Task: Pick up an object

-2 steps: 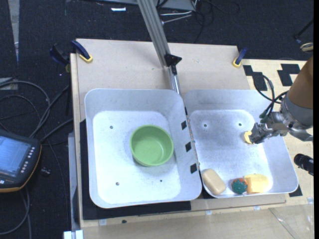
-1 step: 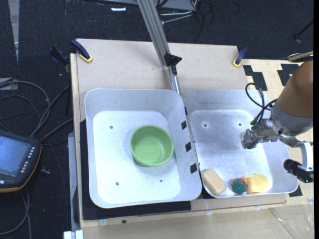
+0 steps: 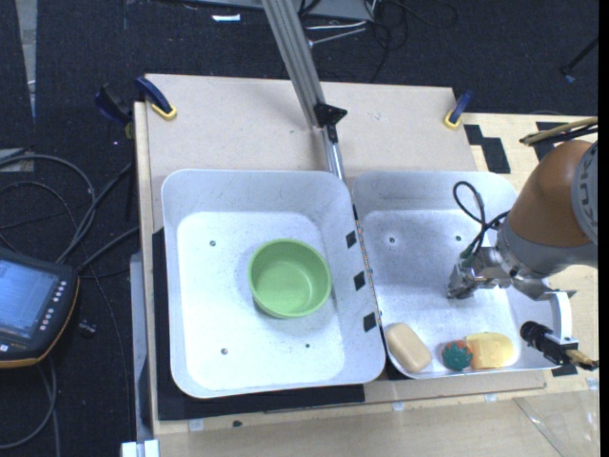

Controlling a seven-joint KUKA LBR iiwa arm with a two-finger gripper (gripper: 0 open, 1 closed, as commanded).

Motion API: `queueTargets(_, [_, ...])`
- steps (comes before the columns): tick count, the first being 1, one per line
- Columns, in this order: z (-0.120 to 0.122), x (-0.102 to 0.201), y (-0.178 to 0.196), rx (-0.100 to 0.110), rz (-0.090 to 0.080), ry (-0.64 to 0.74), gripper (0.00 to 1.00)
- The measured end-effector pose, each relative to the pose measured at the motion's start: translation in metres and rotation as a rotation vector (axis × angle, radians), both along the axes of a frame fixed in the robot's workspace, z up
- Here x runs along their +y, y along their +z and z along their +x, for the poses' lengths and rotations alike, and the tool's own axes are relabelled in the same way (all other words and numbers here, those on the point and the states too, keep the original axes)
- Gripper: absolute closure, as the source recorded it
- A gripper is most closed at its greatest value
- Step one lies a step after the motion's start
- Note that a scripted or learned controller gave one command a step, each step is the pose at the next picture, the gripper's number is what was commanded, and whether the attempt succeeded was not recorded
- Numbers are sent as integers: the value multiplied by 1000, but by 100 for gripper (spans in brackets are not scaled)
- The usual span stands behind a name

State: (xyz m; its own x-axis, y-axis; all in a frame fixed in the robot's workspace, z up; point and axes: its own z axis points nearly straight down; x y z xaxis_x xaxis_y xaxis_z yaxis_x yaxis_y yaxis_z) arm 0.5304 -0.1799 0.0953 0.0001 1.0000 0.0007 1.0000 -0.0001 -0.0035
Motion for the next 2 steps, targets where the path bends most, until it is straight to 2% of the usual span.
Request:
queueTargets(1, [0, 0, 1, -4, -1, 0, 0])
queueTargets(2, [0, 0, 11, -5, -1, 0, 100])
